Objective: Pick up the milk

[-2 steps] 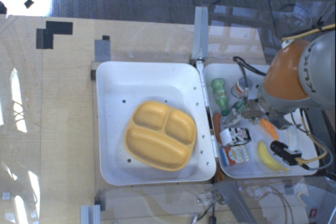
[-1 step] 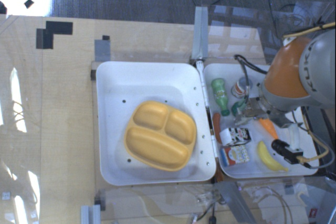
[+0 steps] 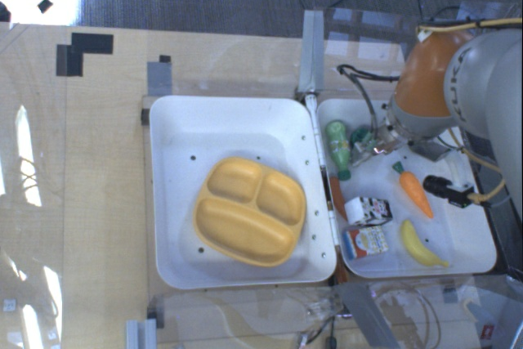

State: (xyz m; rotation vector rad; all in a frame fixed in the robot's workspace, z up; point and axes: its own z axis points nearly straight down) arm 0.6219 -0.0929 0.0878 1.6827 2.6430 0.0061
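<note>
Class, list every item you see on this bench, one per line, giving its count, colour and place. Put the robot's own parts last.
bins: 2, white, side by side on the bench
divided tray: 1, yellow, in the left bin
bottle: 1, green, right bin, far left side
carrot: 1, orange, right bin, middle
banana: 1, yellow, right bin, near right corner
milk: 1, white and black carton, right bin, near side
small box: 1, red and white, right bin, near edge
arm: 1, grey with orange band, over the right bin's far side

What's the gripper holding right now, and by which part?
Cannot be told. The gripper sits low at the right bin's back, beside the green bottle. The milk lies apart from it, nearer the front.
</note>
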